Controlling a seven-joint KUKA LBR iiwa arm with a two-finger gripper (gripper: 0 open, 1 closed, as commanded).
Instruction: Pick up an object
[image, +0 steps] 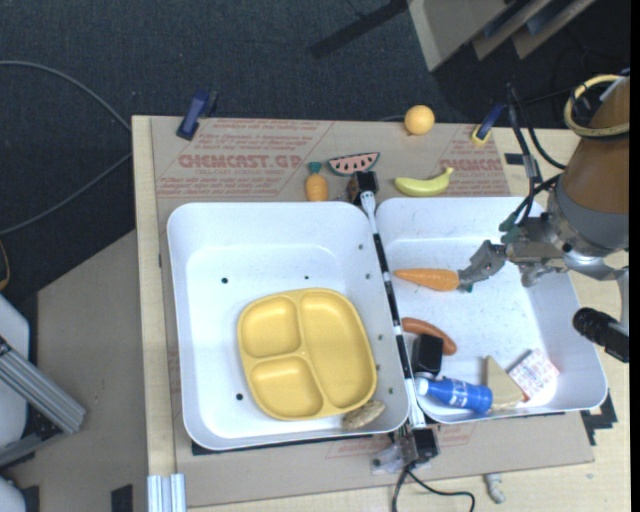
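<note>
Table (150, 250) surface is a brown cardboard sheet, carrying two shallow white bins pushed together so their inner walls meet along a black seam. Outside them, along the far edge, lie a toy banana (423, 182), an orange ball (420, 120), a watermelon slice (354, 161) and a small orange fruit (317, 187), apparently spares kept out of reach.

The left bin (200, 250) holds a yellow divided plate (304, 352) lying flat near the middle, with a small tan piece (363, 416) at the bin's near rim.

The right bin (560, 310) gathers the graspable clutter: a toy carrot (427, 280), a sausage (428, 334), a black block (428, 355), a blue tube (455, 395) and a wedge with a printed packet (520, 376) at the near side.

The arm reaches in from the right, wrist tilted toward the seam. Its gripper (472, 274) sits right at the carrot's thicker end, which suggests the carrot is the target. Whether the fingers are spread or pinching the carrot cannot be told from this angle; the carrot appears to lie on the bin floor.
</note>
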